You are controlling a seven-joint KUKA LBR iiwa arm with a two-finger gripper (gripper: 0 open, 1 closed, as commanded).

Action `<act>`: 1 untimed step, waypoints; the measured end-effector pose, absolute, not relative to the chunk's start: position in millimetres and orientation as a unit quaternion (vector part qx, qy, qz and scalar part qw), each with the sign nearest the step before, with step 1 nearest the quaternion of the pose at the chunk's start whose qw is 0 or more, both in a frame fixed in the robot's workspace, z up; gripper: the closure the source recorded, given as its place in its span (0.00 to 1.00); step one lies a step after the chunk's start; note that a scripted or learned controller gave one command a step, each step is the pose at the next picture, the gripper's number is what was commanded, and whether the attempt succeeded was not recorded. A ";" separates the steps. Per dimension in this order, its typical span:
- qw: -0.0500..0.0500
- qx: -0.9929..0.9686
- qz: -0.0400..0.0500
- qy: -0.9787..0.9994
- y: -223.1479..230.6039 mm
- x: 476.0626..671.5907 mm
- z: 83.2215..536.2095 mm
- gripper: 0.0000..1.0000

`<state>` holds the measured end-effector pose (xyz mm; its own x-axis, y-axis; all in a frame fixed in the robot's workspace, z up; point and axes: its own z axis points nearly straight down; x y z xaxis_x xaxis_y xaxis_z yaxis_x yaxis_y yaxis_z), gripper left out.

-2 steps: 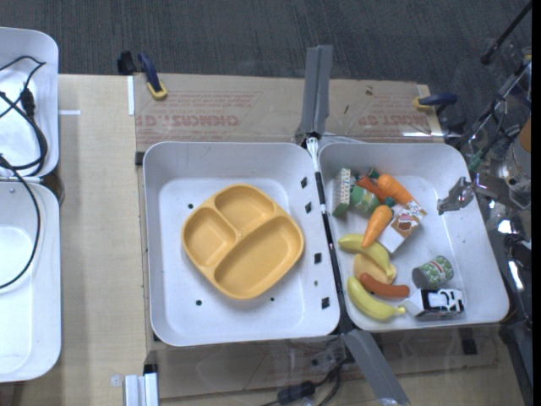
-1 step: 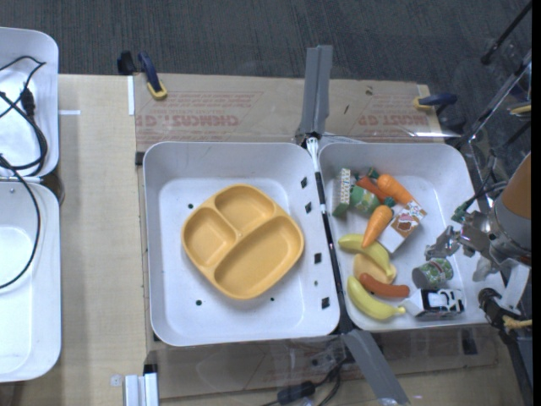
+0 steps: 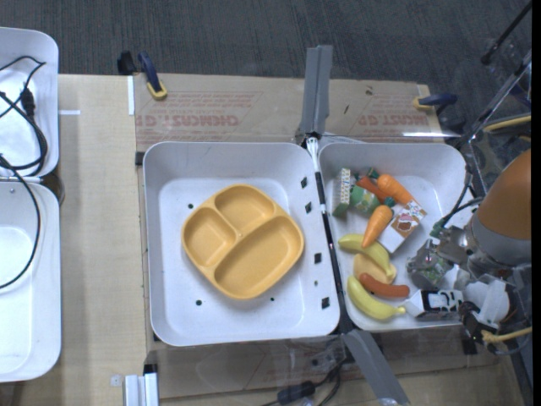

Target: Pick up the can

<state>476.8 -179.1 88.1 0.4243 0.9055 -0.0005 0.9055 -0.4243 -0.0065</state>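
The can (image 3: 344, 188), with a white and green label, lies near the top-left corner of the right bin (image 3: 452, 163), against the divider wall. My gripper (image 3: 429, 266) is low over the right side of the same bin. It sits below and right of the can, about a hand's width away, with a small carton (image 3: 407, 225) and carrots between them. The grey arm with its orange band (image 3: 512, 200) reaches in from the right edge.
Two carrots (image 3: 379, 222) (image 3: 391, 188), bananas (image 3: 372, 301), a sausage (image 3: 385, 288) and a green item (image 3: 364, 198) crowd the right bin around the can. The left bin (image 3: 169, 227) holds a yellow divided plate (image 3: 243, 241). Cables hang near the arm's wrist (image 3: 486, 299).
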 end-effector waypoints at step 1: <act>0.005 -0.845 0.003 -0.535 -179.8 476.5 93.9 1.00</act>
